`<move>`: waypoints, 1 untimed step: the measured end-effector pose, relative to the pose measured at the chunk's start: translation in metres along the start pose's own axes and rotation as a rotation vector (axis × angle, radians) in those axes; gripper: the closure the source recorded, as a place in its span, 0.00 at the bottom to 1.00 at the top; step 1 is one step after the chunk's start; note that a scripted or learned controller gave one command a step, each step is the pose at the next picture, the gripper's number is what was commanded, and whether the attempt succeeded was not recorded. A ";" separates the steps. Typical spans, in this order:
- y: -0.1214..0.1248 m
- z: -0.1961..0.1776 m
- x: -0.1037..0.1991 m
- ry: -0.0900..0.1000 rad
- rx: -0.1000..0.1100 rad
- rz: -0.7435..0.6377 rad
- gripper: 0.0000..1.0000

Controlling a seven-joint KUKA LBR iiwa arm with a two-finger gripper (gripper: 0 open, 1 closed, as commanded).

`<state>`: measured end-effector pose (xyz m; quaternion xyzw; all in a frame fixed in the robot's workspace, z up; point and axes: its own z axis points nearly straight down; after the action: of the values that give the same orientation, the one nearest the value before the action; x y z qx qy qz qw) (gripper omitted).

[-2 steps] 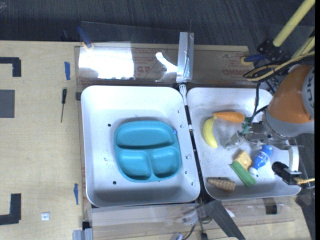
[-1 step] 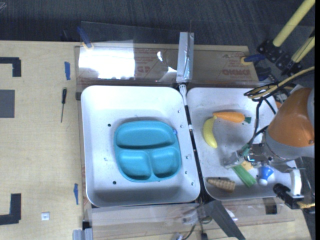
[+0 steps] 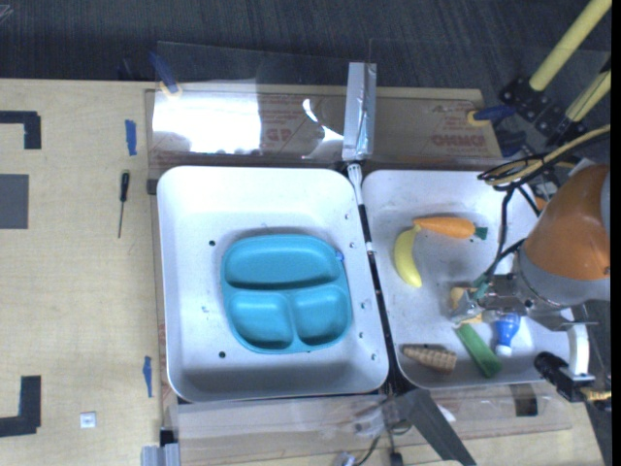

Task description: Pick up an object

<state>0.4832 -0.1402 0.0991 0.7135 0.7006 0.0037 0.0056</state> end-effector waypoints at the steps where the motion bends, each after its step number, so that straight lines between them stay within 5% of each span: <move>1: -0.001 0.001 0.000 0.000 0.002 0.000 0.00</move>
<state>0.4826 -0.1401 0.0982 0.7136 0.7006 0.0031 0.0048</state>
